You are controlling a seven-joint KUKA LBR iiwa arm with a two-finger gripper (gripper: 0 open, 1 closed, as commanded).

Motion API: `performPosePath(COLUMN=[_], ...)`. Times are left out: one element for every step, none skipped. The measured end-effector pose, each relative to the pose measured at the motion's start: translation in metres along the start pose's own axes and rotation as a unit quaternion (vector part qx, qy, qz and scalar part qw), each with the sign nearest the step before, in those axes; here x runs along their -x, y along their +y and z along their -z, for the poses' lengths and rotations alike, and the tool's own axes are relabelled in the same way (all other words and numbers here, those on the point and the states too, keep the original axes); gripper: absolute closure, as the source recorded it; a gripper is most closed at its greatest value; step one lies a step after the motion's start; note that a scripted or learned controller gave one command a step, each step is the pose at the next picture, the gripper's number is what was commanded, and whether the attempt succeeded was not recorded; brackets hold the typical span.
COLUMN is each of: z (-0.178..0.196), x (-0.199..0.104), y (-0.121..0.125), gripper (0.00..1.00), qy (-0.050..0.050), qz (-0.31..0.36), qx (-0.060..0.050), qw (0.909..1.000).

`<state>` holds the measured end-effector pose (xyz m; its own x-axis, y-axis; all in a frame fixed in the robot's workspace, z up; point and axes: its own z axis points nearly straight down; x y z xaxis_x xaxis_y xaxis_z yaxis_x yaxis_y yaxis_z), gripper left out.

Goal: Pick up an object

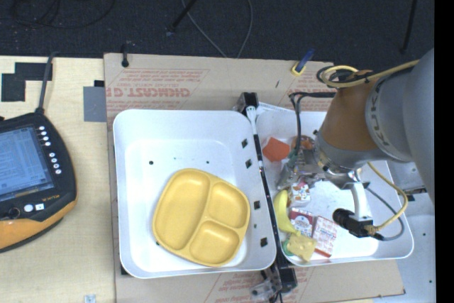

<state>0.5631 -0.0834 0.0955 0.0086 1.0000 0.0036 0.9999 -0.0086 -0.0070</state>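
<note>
My gripper [296,172] reaches down into the right bin [397,241], just above a small red-and-white carton [300,194]. An orange-red block [276,148] lies up and to the left of the gripper. A yellow banana-like piece [283,211] lies along the bin's left wall. Below it sit a red-and-white packet [312,227] and a pale yellow wedge [300,246]. The arm hides the bin's upper right part. Nothing is visibly held between the fingers.
The left bin [142,145] holds a yellow divided plate [200,216]. A black divider [258,174] runs between the bins. A tablet-like pendant [28,174] rests on the bench at far left. Cables lie on the dark floor behind.
</note>
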Motion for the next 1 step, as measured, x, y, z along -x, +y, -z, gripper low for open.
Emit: performPosePath(z=[0.0950], x=[-0.0690], y=[-0.0293], gripper=[1.00], qy=[0.000], qz=[0.008], qx=[0.004], qw=[1.0000])
